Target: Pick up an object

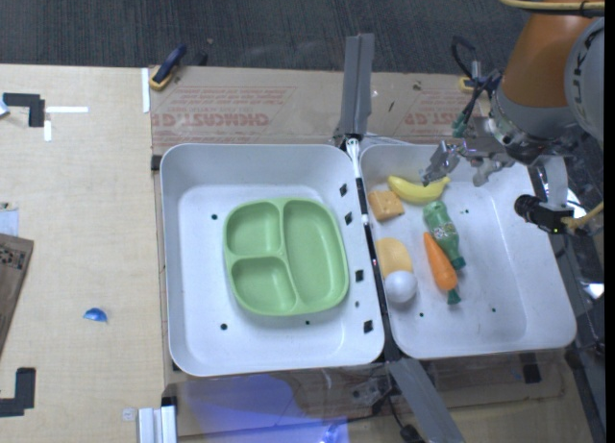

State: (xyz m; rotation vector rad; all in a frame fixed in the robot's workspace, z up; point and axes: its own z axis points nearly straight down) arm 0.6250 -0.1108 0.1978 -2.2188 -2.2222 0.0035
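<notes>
Two white bins sit side by side on the desk. Near the right bin's (538,326) far edge, the gripper (448,161) hovers, fingers spread, just above the banana (417,189); it holds nothing.

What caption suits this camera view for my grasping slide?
Two-finger gripper poised over a curved yellow banana in the right white bin; green three-compartment plate in the left white bin.

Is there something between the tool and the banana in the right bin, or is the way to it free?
Nothing visible stands between them. The tool hangs just above the banana, at the end nearer the bin's back wall. The green bottle and the cracker lie beside the banana, not over it.
</notes>
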